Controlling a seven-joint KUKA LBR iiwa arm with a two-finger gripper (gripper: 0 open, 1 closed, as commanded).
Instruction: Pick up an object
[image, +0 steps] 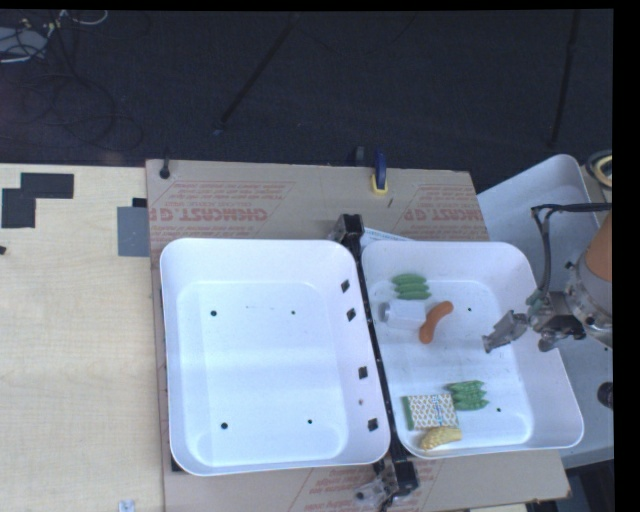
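Yellow piece (440, 437) lies low (jaws (522, 335) hover apart, unladen).

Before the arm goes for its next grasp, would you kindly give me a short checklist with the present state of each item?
1. Objects in the right bin: ok; orange sausage, two green pods, patterned packet, yellow piece.
2. Gripper over the right bin: ok, near its right side.
3. Gripper holds nothing: ok, no object at its tip.
4. Sausage apart from the upper pod: ok.
5. Packet apart from its neighbours: not ok, yellow piece and lower pod lie against it.
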